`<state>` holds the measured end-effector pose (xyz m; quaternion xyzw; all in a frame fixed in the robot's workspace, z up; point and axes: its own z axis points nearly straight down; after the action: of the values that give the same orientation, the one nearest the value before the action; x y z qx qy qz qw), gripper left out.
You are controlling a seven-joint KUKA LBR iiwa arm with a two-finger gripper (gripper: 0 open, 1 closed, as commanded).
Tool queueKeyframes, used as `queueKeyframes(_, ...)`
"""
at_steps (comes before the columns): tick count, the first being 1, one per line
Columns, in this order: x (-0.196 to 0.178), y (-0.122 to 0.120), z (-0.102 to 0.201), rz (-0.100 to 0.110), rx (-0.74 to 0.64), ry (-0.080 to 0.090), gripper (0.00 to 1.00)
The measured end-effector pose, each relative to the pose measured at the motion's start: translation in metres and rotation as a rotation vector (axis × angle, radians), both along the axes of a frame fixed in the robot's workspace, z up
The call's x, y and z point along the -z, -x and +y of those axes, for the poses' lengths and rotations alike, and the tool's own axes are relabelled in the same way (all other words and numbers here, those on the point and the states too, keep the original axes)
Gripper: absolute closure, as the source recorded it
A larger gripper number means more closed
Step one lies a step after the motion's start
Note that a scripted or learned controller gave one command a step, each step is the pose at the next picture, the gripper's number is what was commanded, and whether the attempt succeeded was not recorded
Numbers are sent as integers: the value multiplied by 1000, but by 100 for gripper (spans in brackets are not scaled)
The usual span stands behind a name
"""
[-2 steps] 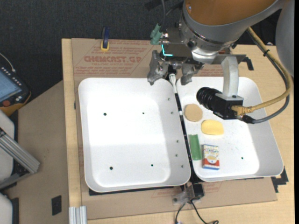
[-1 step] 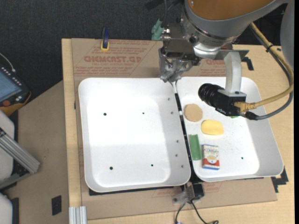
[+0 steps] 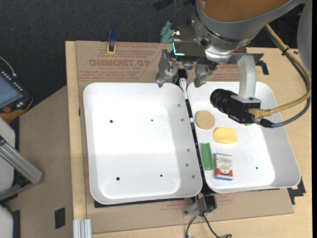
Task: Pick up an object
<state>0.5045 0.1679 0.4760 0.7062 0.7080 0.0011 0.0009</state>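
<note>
My gripper (image 3: 182,76) hangs over the far end of the divider between the two bins, its fingers (image 3: 165,74) spread apart with nothing between them. In the right bin (image 3: 277,148) lie a round tan cookie-like disc (image 3: 204,119), a yellow oval piece (image 3: 225,135), a green bar (image 3: 206,156) and a small carton with a red and blue label (image 3: 224,166). All of them sit nearer the camera than the gripper, below and to its right.
The left bin (image 3: 133,143) is bare white plastic with a few dark dots. A black cylindrical device (image 3: 232,105) on a grey bracket with a yellow cable overhangs the right bin's far side. Cardboard (image 3: 124,58) lies under both bins.
</note>
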Motion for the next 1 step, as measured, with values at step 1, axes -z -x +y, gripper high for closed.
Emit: queueKeyframes(1, -11, 0, 1, -4, -1, -1, 100)
